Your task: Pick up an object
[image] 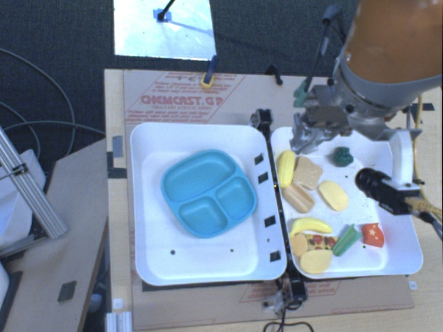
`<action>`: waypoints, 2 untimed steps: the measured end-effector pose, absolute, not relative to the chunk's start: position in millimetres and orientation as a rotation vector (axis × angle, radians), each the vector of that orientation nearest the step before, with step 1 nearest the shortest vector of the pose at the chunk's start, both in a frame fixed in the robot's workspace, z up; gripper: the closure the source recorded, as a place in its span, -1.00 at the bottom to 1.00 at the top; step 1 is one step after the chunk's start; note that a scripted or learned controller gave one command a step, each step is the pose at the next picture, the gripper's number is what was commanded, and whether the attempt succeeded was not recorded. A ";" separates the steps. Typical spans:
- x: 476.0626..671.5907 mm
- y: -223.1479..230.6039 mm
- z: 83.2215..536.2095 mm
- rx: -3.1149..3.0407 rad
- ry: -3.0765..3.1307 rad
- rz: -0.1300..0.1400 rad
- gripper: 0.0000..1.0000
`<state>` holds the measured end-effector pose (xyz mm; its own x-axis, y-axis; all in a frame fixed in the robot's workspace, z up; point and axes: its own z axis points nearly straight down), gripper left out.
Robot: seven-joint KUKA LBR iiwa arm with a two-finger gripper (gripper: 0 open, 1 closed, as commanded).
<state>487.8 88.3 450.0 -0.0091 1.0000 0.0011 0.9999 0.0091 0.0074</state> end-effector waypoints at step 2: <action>485.7 98.0 327.8 2.224 2.226 -0.013 1.00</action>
